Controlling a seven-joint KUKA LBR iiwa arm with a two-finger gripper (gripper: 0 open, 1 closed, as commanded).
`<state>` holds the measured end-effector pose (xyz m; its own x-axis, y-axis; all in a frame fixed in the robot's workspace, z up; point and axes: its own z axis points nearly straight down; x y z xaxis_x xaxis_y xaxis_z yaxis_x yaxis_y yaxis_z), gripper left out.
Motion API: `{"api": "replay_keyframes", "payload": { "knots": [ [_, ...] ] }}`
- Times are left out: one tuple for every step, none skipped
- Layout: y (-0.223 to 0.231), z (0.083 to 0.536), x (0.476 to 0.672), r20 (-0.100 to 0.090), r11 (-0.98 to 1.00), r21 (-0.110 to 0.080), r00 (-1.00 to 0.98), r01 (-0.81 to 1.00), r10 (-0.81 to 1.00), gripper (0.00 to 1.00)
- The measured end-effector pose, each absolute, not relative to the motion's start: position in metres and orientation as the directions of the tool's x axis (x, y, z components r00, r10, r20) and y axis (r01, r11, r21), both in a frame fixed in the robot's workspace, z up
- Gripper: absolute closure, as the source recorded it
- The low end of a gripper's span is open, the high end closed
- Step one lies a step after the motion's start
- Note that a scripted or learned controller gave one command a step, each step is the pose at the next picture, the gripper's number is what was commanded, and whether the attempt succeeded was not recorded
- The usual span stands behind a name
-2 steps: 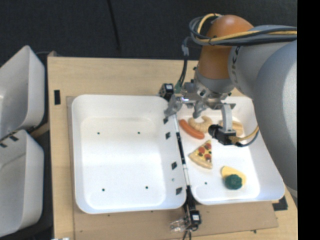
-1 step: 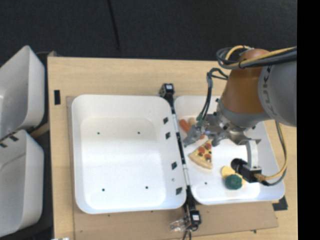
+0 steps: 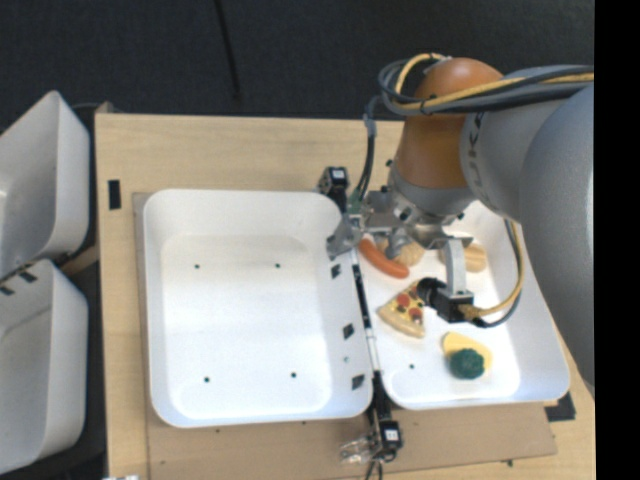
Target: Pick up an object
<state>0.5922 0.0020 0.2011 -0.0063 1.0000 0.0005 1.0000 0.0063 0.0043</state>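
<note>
while the arm hangs over the right bin (image 3: 535, 368), the step in hand looks like choosing and closing on one object, so i go from the near side to the far side.

nearest in this bin lies a small green and yellow toy (image 3: 465, 356), well clear of the walls. a little farther and to the left is a pizza slice toy (image 3: 405, 313), flat on the floor, near the divider between the bins. farther again is an orange carrot-like piece (image 3: 384, 259), lying at a slant, just below the gripper (image 3: 400, 236). a pale object (image 3: 475, 258) shows partly at the right of the wrist; what it is, i cannot tell.

the gripper is low above the carrot-like piece, but the wrist and cables cover much of it. whether the pincer is spread or pressed together i cannot tell, and nothing is seen held.

to do this step well, i think the carrot-like piece is the natural target. the jaws should come across its thin width, not along its length, and centred on its middle, because a rounded piece may roll or slip out. it lies close to the divider, so the descent should stay clear of that wall. the left bin (image 3: 160, 268) holds nothing to take.
</note>
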Motion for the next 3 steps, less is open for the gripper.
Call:
{"api": "replay_keyframes", "payload": {
  "knots": [
    [0.082,0.201,0.588,0.003,0.01,0.001,-0.01,1.0,1.0,0.0],
    [0.101,0.096,0.562,-0.002,0.003,-0.004,-0.003,1.0,1.0,0.0],
    [0.099,0.1,0.497,0.0,-0.003,-0.007,0.003,1.0,1.0,0.0]
  ]
}}
